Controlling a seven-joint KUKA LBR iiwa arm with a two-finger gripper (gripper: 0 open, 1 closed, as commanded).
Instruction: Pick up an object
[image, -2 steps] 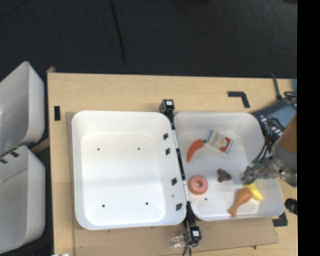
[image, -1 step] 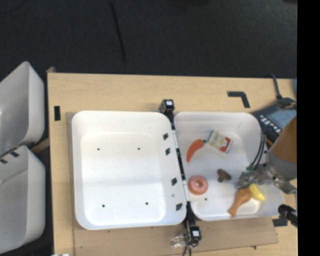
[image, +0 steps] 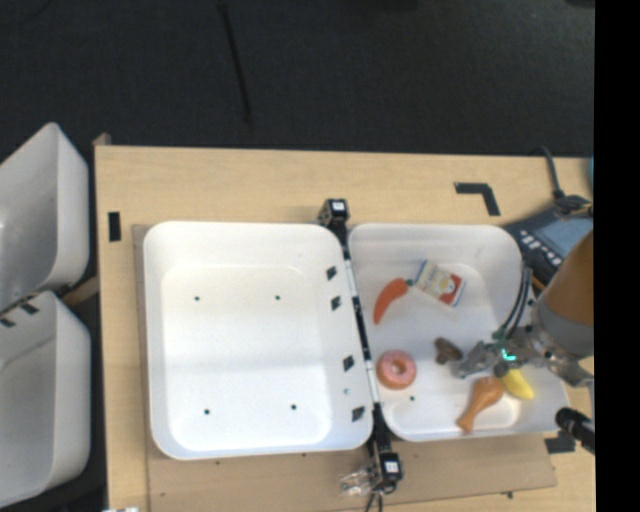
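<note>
Camera view: orange drumstick-shaped toy (image: 482, 401) lies diagonally, narrow end lower-left.

No text can be read, even on the small carton (image: 438, 283)

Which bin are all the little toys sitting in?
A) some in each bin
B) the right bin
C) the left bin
B: the pink ring, the red pepper, the small box and the orange piece all lie in the right bin, where the gripper reaches.
</note>
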